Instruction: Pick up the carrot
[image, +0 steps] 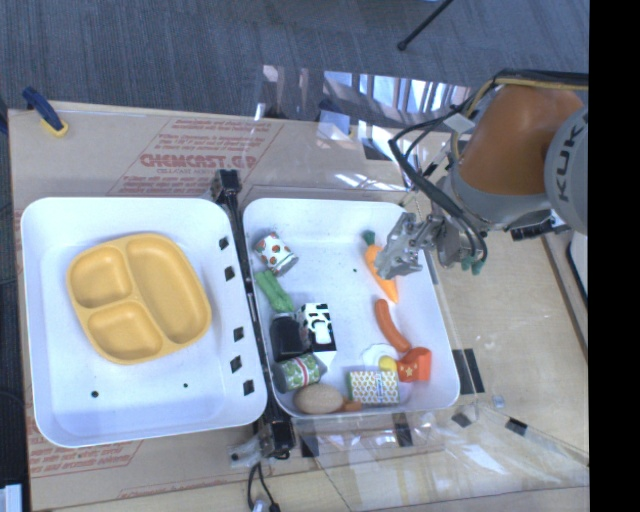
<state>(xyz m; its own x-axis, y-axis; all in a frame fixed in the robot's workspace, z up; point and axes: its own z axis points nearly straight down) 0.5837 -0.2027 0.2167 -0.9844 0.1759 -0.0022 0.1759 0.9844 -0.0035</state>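
Where grey carpet (200, 45) meets cardboard-topped bench (190, 150), claw (400, 255) over carrot (380, 275), grip unclear.

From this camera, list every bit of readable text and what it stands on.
"CHEMCAST" in red, on the brown protective sheet behind the bins; the smaller red lines beneath it are too blurred to read.
"KU", cut off at the edge, on the arm's grey housing.
Print on the small food packages in the right bin: too small to read.
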